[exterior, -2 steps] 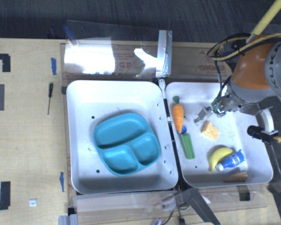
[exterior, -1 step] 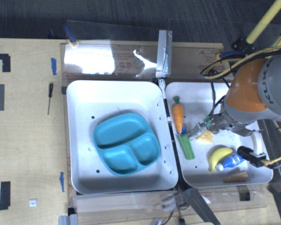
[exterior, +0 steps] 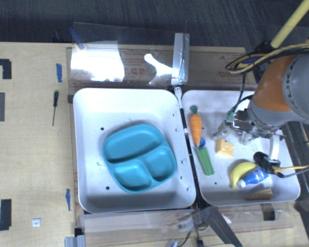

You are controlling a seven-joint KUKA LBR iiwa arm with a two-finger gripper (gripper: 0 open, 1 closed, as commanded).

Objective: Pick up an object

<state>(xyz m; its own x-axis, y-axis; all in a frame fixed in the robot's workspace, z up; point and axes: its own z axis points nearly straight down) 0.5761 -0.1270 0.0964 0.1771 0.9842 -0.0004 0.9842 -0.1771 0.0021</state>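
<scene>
Hovering over right bin, end effector state: cannot tell. Nearest target: cheese wedge, just below-left. Descend centred, straddling it, avoid banana.

You are looking at a robot lab: a wooden worktop with tape marks, two white bins, loose cables.

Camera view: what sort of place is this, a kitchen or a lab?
Most likely a robot lab bench: two white bins side by side on a wooden bench, toy food like a carrot and banana, and loose cables.
</scene>
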